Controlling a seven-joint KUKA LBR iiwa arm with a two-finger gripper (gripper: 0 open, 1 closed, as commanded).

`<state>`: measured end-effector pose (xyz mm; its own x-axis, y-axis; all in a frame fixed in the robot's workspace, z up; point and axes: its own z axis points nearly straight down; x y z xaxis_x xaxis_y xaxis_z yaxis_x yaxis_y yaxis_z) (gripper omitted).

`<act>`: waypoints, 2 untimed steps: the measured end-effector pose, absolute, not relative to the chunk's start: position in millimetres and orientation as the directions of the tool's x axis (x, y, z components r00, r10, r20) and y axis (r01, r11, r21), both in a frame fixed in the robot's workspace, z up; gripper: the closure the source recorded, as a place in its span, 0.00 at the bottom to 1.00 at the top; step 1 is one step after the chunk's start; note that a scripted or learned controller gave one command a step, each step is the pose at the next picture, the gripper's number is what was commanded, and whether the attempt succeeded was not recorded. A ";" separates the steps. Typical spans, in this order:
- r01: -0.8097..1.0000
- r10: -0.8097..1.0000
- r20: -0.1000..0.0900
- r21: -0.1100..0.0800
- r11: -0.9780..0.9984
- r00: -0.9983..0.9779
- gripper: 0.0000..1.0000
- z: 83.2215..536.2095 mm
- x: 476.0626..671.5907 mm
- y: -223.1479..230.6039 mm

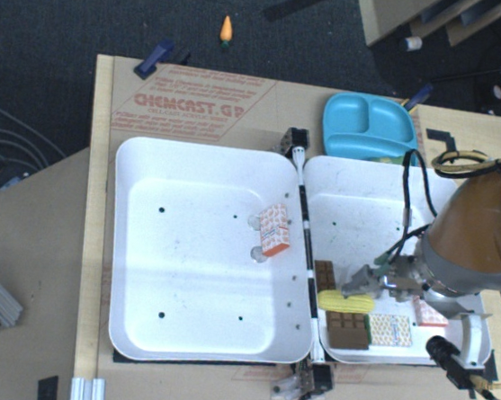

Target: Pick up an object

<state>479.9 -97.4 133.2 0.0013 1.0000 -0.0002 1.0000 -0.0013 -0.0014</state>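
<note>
My gripper (369, 280) hangs low over the front half of the right bin (359, 199), just above a yellow object (345, 301). Around it lie a brown chocolate-like bar (323, 273), a larger brown block (346, 329), a white speckled packet (390, 330) and a pinkish packet (427, 312) partly under the arm. In the left bin (189, 259), a small red-and-white carton (272, 229) rests near the right wall. The grey and orange arm (477, 236) covers the right bin's right side.
A blue divided tray (368, 127) sits behind the right bin. Black cables (414, 192) loop from the arm over that bin. A blue clip (152, 60) lies at the bench's back left edge, and an orange object (226, 29) is on the floor.
</note>
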 end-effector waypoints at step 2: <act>1.000 1.000 0.001 -0.001 -0.001 0.001 1.00 93.9 478.7 -92.4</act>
